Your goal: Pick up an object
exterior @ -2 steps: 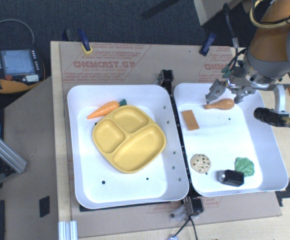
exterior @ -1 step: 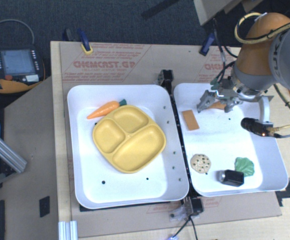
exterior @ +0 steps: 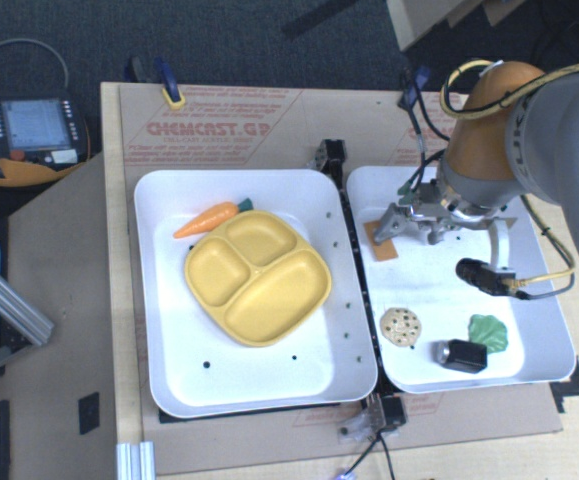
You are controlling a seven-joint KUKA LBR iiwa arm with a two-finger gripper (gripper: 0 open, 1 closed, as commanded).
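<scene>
A camera looks down at a slant on a tabletop (exterior: 119,268) bearing two shallow white bins side by side. The left bin (exterior: 169,298) holds a yellow divided plate (exterior: 257,278) with a toy carrot (exterior: 206,219) lying just beside its upper left edge. The right bin (exterior: 539,298) holds a tan flat piece (exterior: 382,241) near its upper left corner, a speckled round cookie (exterior: 400,326) lower down, a small black block (exterior: 461,355) near the front edge, and a green leafy piece (exterior: 488,331) just beside that block. The grey arm (exterior: 559,118) with its orange band reaches in from the right, and its tool (exterior: 409,220) hangs low over the upper part of the right bin, close to the tan piece. Whether the tool is wide or narrow cannot be told from this angle, and nothing is visibly gripped. The pickup appears not yet done: every object lies in its bin, and closing on one and lifting remain.
</scene>
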